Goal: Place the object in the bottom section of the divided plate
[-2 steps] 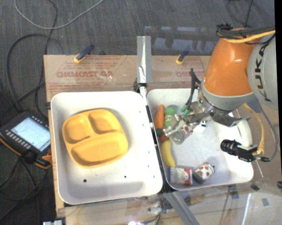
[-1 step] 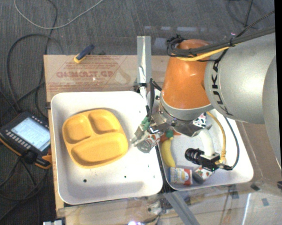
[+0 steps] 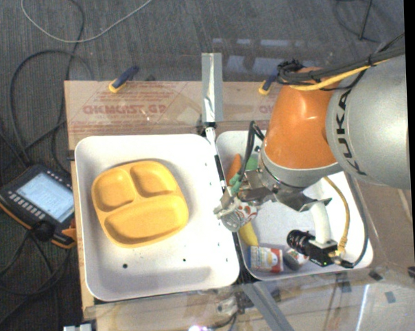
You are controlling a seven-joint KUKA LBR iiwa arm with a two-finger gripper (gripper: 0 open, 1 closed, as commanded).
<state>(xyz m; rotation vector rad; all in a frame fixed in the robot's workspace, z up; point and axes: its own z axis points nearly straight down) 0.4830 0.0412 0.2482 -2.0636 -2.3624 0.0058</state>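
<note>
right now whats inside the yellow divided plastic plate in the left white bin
Nothing shows in the yellow divided plate: its two small upper sections and its large bottom section look bare. The gripper sits over the wall between the left white bin and its neighbour, not above the plate.

"KUKA" lettering, partly cut off, on arm [image 3: 370,120]

Glossy yellow plastic divided plate [image 3: 140,200], smooth white plastic bins [image 3: 157,270], matt wooden bench [image 3: 157,105].

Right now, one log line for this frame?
arm: over right bin | gripper: at divider edge, grip unclear | yellow plate: left bin, holds nothing | carrot, banana: right bin
</note>
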